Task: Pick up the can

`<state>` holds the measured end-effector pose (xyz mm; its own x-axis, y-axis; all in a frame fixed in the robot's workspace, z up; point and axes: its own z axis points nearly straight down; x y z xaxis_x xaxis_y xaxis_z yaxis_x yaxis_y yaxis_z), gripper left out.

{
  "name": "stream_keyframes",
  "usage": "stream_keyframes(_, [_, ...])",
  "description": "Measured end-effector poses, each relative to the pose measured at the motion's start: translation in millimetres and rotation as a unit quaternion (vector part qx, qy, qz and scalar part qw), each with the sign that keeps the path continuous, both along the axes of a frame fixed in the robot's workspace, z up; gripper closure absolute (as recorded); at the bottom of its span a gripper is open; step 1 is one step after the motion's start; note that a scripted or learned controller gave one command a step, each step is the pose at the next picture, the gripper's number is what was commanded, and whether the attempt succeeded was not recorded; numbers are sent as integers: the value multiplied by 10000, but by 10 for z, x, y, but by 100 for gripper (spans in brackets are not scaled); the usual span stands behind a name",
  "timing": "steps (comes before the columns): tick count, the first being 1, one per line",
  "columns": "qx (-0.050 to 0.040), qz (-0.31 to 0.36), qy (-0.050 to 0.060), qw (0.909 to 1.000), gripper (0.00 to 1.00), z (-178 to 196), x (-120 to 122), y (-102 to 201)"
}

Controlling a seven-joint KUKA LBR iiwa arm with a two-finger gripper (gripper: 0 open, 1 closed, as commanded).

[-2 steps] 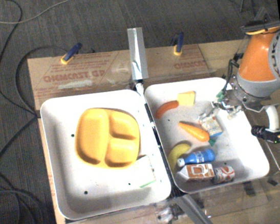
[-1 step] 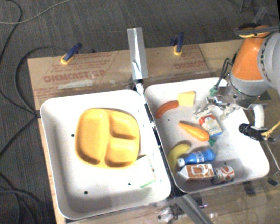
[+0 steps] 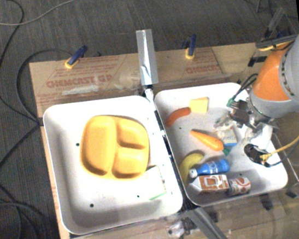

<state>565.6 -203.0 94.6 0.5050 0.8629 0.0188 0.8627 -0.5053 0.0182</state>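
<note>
1. Grey arm with orange band reaches in from right; pincer (image 3: 241, 113) over right shallow white plastic bin (image 3: 269, 182), upper right part. Finger state: cannot tell.
2. Red-and-white metal can (image 3: 239, 186), cylindrical, lies on its side at the bin's lower edge, touching brown carton (image 3: 212, 183).
3. Nearby: blue bottle (image 3: 212, 167), yellow banana (image 3: 189, 163), tapered orange carrot (image 3: 207, 140).
4. Left bin (image 3: 74, 209) holds glossy yellow compartment tray (image 3: 115, 146).

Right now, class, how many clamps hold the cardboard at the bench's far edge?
2: a blue-handled clamp above the left bin, and a second clamp above the right bin. Others may be hidden.
</note>
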Motion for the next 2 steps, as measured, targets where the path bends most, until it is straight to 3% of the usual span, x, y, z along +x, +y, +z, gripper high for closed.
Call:
stream_keyframes(1, [-1,-176,136,9998,0,162,471,-45])
stream_keyframes(2, [-32,-168,156,9997,100,245,461,-56])
